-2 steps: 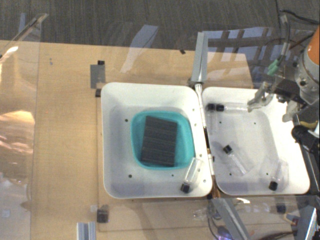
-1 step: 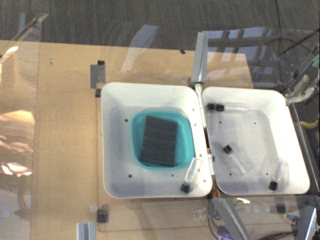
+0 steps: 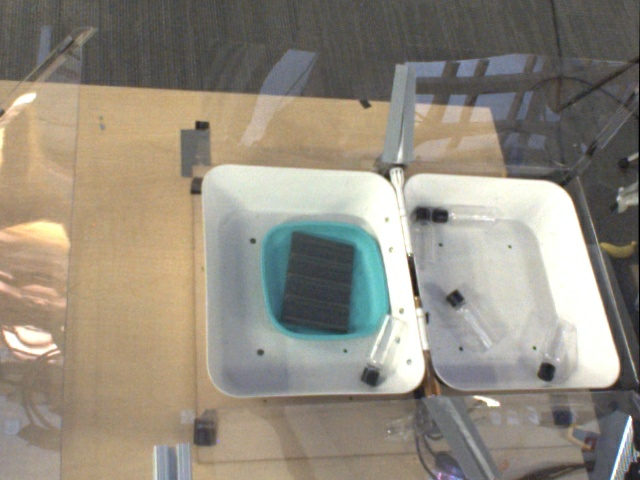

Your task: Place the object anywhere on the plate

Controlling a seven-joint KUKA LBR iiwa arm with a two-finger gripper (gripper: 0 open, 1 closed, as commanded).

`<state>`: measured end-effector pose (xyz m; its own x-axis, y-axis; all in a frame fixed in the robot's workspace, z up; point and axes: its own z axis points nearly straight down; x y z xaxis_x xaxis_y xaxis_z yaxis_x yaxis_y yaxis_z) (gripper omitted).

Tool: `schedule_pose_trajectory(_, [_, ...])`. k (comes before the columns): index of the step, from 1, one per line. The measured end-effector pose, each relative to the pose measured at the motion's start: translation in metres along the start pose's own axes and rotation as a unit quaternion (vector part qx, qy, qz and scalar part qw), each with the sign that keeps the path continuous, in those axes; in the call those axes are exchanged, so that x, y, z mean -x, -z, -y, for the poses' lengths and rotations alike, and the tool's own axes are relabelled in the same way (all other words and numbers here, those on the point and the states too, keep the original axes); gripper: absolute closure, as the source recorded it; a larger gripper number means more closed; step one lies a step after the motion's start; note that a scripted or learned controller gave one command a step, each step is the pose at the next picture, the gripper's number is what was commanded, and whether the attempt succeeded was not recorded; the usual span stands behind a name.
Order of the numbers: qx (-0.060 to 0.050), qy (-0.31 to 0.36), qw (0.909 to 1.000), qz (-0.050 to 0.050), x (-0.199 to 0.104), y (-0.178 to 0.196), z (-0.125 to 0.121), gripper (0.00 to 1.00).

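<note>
Nearest us, a small dark block (image 3: 205, 430) sits on the wooden bench (image 3: 120, 268), just off the near left corner of the left shallow white bin (image 3: 222, 268).

Inside that bin we see the dark grey ribbed rectangular pad (image 3: 319, 283). It lies flat on the teal rounded-square plate (image 3: 272, 268), its long sides running roughly from the far edge toward the near edge, tilted slightly. The whole pad rests within the plate's rim, with teal showing on all sides. The plate itself sits around the middle of the left bin, somewhat closer to the bin's right edge than to its left.

In the near right corner of the same bin we find a clear plastic tube with a black cap (image 3: 378, 353), lying off the plate with its cap pointing to the near edge.

Across the seam, the right shallow white bin (image 3: 575, 218) carries three more clear tubes with black caps. One (image 3: 455, 214) lies along the far edge near the far left corner, a second (image 3: 465, 313) lies slantwise around the middle, and a third (image 3: 555, 353) lies in the near right corner.

A grey metal strip (image 3: 398, 118) runs from the seam between the bins away over the far side of the bench, and another small dark block (image 3: 201, 127) sits beyond the far left corner of the left bin.

Whether the gripper is open or closed we cannot tell.
</note>
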<state>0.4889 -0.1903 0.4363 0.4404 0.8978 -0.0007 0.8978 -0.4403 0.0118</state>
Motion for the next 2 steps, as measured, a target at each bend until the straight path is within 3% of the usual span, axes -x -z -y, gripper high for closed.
schedule_pose_trajectory(2, [-0.001, -0.088, 0.9961, 0.000, 0.0059, -0.0001, -0.0027, 0.00])
